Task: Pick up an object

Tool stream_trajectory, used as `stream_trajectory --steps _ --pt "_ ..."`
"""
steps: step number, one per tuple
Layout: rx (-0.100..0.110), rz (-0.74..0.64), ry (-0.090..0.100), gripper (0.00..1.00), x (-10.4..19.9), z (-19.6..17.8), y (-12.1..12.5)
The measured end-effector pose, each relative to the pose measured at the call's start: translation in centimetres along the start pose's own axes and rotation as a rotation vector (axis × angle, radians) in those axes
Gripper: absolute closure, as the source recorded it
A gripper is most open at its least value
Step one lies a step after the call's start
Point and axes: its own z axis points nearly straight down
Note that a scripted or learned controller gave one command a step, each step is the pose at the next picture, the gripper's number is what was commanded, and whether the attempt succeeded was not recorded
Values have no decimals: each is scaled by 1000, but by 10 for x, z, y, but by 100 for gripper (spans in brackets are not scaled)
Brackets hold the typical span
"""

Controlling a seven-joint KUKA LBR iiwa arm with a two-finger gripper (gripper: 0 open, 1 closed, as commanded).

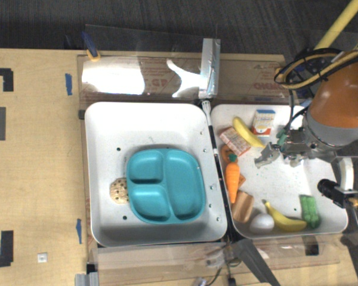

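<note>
- Teal plastic: a three-compartment plate [165,185] lies in the left bin [101,130], and a speckled cookie [119,190] touches the plate's left edge.
- The right bin [298,183] sits just beside the plate's bin, sharing the middle divider, and holds all the loose objects.
- Nearest the divider, to the right of the plate, an orange carrot [232,181] stands on end along the wall, with a brown cylinder [243,207] just below it and a white egg [263,221] beside that.
- A yellow banana [284,218] lies along the bin's lower edge, its tip touching a green vegetable [309,211] at the far corner from the plate.
- Higher up, a second banana [247,133] lies slanted over a pinkish wrapped packet [234,142]; a small white carton [264,123] stands just beyond them.
- The arm enters from the right, its orange band above the bin's right rim, wrist bent toward the plate.
- The gripper [267,155] hovers over bare bin floor, near the banana and the packet but apart from both; its metal fingers [264,157] look spread, with nothing between them.
</note>
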Motion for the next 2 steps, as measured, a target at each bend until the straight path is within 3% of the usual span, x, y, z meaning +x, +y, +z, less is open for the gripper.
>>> stream_trajectory --steps 1,2 --pt "-4 -178 -2 0 52 1 53" --pt "-17 -191 -5 0 7 90 120"
